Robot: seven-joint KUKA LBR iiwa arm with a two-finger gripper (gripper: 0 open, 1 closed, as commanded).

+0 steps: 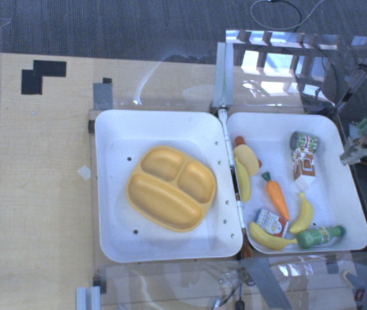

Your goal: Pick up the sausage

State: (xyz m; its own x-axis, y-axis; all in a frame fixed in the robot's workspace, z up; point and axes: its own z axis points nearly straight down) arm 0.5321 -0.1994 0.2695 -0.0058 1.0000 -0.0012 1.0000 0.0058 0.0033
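Jaw state: cannot tell. Sausage [239, 141] lies at the right bin's [338, 131] upper left corner, against the dividing wall, touching a pale yellow piece [247, 159]. Carrot [276, 199] nearby. Left bin [106, 173] holds a yellow divided plate [170, 187].

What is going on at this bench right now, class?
Two white bins sit side by side. The left bin holds a yellow divided plate. The right bin holds toy food: a carrot, bananas, a green bottle, a can and, at its upper left corner, a reddish sausage tucked behind a yellow piece. Nothing is gripping the sausage; it lies in the bin, not yet picked up.
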